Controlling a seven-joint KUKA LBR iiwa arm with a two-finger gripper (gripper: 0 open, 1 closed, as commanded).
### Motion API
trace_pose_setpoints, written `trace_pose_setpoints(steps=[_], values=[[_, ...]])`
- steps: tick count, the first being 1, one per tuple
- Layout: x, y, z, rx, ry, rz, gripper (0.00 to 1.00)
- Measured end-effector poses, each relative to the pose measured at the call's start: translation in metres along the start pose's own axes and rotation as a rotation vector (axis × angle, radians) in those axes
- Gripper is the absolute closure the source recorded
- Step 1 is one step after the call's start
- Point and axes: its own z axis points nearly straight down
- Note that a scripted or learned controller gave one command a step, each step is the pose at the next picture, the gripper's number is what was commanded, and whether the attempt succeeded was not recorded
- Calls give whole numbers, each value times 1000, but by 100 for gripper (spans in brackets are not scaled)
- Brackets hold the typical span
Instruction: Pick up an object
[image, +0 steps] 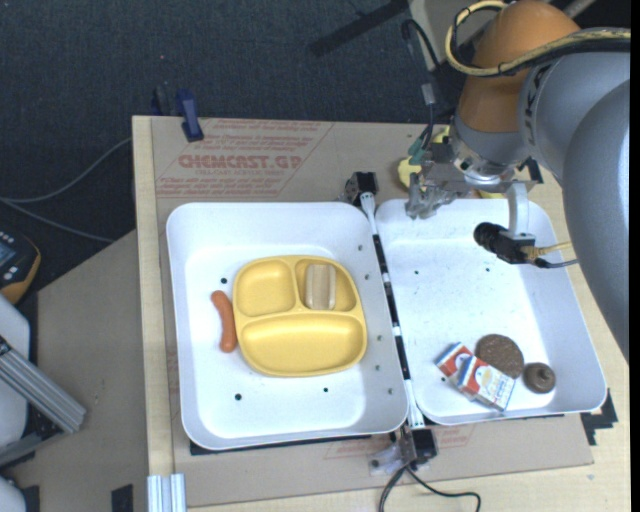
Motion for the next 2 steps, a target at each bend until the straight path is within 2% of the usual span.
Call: trace_pose_setpoints(steps=[1,2], values=[[25,0,0,0,0,-1,100],[-21,0,0,-2,-2,6,100]])
